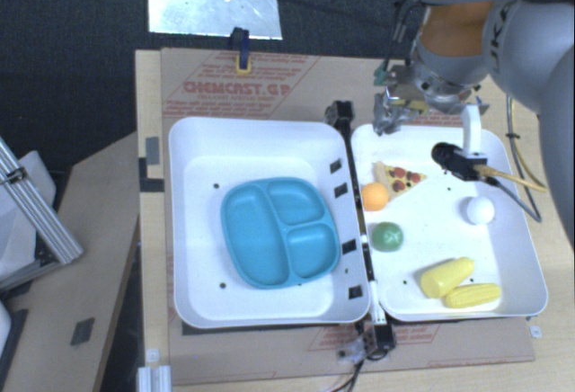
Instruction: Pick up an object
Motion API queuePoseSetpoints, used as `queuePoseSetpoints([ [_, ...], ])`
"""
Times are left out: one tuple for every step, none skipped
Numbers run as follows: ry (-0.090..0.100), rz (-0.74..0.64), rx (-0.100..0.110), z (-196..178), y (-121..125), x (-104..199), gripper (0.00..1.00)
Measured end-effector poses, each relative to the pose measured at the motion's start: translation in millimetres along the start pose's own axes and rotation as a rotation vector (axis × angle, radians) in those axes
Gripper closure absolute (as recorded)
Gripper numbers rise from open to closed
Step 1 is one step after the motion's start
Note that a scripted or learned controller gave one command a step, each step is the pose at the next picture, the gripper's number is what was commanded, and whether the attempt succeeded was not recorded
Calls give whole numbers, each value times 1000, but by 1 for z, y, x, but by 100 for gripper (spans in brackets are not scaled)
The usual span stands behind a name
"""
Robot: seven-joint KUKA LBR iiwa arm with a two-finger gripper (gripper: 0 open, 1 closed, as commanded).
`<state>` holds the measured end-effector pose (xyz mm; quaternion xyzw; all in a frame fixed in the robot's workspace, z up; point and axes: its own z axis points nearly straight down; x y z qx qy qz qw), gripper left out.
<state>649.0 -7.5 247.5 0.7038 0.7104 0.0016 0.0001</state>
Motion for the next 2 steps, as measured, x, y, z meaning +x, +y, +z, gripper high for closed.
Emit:
queuePoseSetpoints([
  [-1, 1, 3, 8, -14, 41, 100],
  [0, -1, 4, 16, -41, 92, 100],
])
